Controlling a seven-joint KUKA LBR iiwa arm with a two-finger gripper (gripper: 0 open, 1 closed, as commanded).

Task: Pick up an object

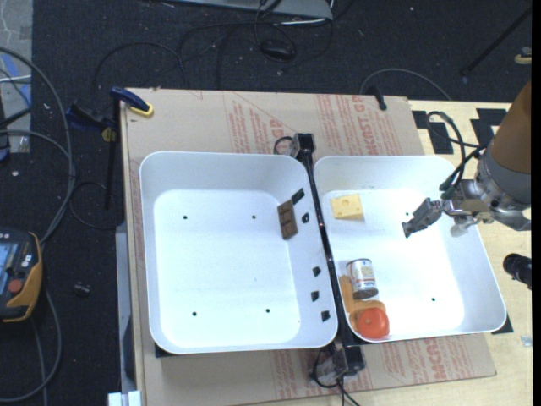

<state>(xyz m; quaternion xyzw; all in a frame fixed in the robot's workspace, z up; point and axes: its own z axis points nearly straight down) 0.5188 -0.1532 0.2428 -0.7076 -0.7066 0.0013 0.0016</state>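
The arm is seen entering from the right, with the claw positioned above the right bin. Whether the claw is wide or narrow cannot be told; nothing is seen held in it. In the right bin, a yellow cheese wedge is located near the divider, well apart from the claw. A small can and a tomato are found nearer the front corner. A brown bar is seen in the left bin. Both bins are carried on the worktop.

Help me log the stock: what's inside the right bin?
Inside the right bin: a yellow cheese wedge, a small can, a tomato, an orange piece partly hidden behind them.
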